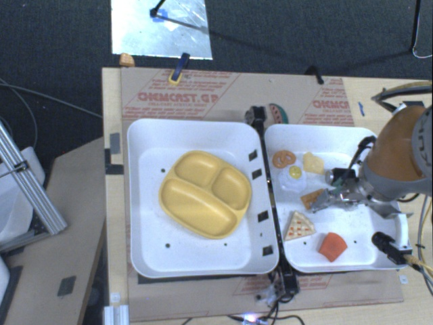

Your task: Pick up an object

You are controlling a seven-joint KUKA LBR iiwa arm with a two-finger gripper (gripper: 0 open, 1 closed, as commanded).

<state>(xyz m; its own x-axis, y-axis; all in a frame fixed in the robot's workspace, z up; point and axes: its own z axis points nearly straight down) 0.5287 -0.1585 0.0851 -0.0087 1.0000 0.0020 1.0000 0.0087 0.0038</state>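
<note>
The right bin (338, 135) holds several small toy foods. A brown pretzel (284, 158) and a pale yellow piece (312, 162) lie near its far edge. A small white piece with a yellow centre (295, 173) lies just below them. A brown cracker-like piece (312, 198) sits mid-bin. A pizza slice (298, 226) and an orange-red lump (332, 246) lie near the front. My gripper (329, 196) reaches in from the right, low in the bin. Its tip is right beside the brown piece, on that piece's right side.
The left bin (145, 181) holds a yellow divided plate (205, 193). A black divider with clips (265, 181) runs between the bins. The grey-and-orange arm (399, 154) covers the right bin's right part. A foil sheet (161, 17) lies on the floor beyond the bench.
</note>
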